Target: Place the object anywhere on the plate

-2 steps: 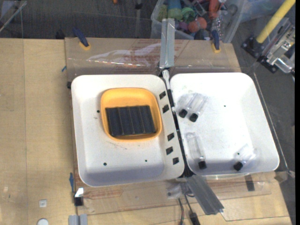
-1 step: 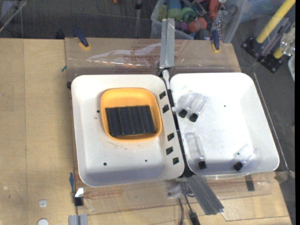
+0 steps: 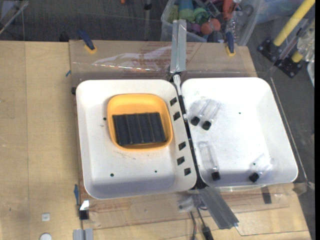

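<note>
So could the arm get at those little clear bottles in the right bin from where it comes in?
Probably yes: the clear bottles lie loose in the open right bin, nothing on top of them.

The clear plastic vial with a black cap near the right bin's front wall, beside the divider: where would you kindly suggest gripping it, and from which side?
Grip the clear plastic vial across its mid-body, from above. It lies flat, pointing front to back, its black cap toward the right white bin's front wall, so close across its narrow width.
</note>
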Motion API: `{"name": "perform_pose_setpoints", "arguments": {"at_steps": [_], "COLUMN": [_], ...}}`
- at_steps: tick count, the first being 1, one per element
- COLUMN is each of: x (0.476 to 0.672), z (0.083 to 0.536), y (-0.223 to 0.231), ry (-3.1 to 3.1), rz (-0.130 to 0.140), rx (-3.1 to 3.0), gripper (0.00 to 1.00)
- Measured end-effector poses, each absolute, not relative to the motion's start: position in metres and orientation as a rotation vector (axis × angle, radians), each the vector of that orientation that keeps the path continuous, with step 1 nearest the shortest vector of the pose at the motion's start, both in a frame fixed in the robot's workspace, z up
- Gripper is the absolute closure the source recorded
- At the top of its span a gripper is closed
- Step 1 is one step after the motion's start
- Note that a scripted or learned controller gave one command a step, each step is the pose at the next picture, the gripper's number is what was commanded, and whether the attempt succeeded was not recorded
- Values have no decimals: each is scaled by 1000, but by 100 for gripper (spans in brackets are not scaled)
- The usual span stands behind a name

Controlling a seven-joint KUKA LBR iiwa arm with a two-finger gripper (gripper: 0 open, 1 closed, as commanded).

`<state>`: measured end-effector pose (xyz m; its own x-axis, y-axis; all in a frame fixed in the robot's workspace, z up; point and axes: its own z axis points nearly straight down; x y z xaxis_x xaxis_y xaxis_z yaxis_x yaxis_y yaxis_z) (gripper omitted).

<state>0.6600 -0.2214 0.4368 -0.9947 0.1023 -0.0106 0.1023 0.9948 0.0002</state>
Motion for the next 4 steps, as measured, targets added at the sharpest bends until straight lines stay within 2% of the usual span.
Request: {"name": "perform_pose_setpoints", "arguments": {"at_steps": [2, 3, 4], "x": [668, 668, 668], "z": [437, 437, 437], "y": [-221, -221, -221], "ry": [2968, 2940, 2795], "rz": [-3, -4, -4], "rx": [-996, -1076, -1410], "gripper": [100, 100, 100]}}
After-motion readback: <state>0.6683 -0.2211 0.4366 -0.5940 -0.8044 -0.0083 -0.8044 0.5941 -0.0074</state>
